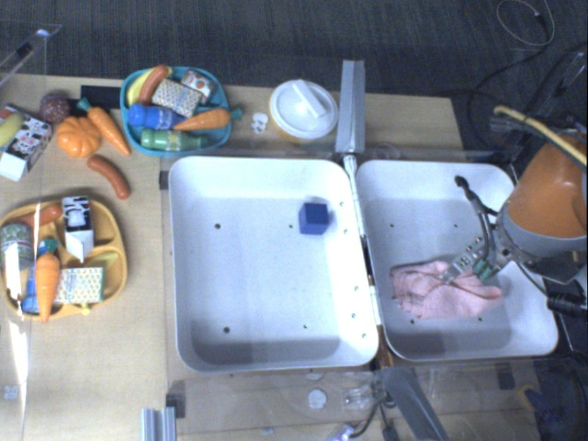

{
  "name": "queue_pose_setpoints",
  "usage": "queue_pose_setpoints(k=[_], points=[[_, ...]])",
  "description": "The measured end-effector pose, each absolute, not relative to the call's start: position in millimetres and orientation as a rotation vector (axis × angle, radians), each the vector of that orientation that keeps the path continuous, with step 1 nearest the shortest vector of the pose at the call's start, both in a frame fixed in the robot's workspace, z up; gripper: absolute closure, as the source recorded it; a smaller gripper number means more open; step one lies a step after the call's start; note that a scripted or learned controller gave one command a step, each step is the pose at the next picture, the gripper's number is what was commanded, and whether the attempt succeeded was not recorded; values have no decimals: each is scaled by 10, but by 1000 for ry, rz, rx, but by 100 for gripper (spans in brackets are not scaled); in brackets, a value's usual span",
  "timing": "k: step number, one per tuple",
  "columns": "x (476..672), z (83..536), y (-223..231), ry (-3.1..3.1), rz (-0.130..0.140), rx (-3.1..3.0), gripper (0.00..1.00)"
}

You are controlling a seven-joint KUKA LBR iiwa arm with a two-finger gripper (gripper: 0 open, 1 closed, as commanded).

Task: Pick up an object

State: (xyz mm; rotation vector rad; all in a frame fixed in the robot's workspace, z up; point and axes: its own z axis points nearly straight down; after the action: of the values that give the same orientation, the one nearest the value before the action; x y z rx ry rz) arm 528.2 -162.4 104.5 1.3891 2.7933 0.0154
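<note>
A crumpled pink cloth (441,297) lies in the right bin (404,209), towards its front. My gripper (472,266) is down at the cloth's upper right edge, touching or just above it. The arm, with its orange band (551,191), reaches in from the right. A small blue cube (314,217) sits alone in the left bin (230,292), near its back right corner and well apart from the gripper.
A metal divider post (349,108) stands behind the seam between the bins. A white lid (304,107) and a blue bowl (175,108) of toy food sit behind the left bin. A yellow plate (60,260) of toys, a toy pumpkin (75,136) and a sausage (110,176) lie to the left.
</note>
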Motion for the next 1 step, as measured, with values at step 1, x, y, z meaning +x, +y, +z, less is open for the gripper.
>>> queue_pose_setpoints(k=[1], points=[[6121, 2172, -1454, 2821, 3, 1367, 100]])
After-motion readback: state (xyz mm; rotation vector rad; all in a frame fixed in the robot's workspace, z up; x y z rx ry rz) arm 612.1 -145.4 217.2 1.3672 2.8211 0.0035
